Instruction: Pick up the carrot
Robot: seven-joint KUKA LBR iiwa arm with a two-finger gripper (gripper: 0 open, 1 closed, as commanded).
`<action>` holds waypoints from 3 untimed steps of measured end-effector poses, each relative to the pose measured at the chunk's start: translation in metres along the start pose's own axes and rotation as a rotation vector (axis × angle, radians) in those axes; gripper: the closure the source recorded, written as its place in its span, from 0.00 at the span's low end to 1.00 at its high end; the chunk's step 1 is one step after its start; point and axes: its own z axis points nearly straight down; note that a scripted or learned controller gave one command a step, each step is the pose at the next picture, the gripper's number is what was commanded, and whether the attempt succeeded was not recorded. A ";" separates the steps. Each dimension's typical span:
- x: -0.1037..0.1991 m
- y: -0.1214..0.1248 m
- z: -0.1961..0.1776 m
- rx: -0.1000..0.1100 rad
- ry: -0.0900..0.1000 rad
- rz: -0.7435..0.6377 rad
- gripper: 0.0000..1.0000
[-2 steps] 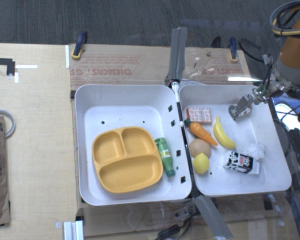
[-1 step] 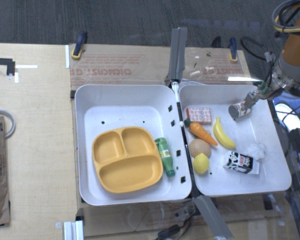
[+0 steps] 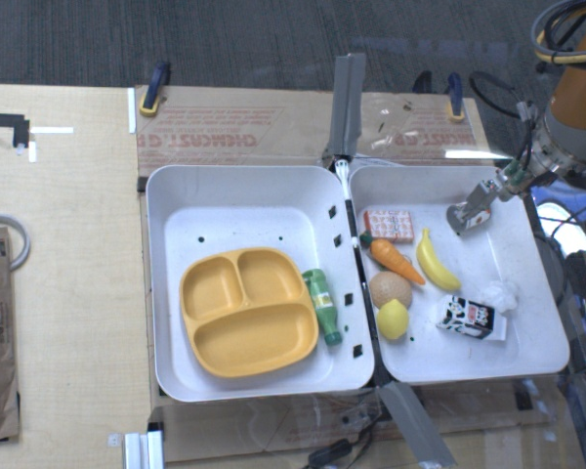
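The carrot [image 3: 394,258], orange with a green top, lies at the left side of the right bin [image 3: 527,301], slanting down to the right between a pink-and-white box and a banana. My gripper [image 3: 469,213] hangs over the upper right part of that bin, up and to the right of the carrot and apart from it. Nothing is seen between its fingers.
Around the carrot sit a pink-and-white box [image 3: 389,225], a banana [image 3: 436,262], a brown egg-shaped thing [image 3: 390,288], a lemon [image 3: 393,319], a small milk carton [image 3: 469,317] and crumpled white wrap [image 3: 498,294]. The left bin [image 3: 166,262] holds a yellow divided plate [image 3: 248,310] and a green bottle [image 3: 323,305].
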 end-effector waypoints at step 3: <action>0.056 0.012 0.131 -0.003 0.000 -0.363 1.00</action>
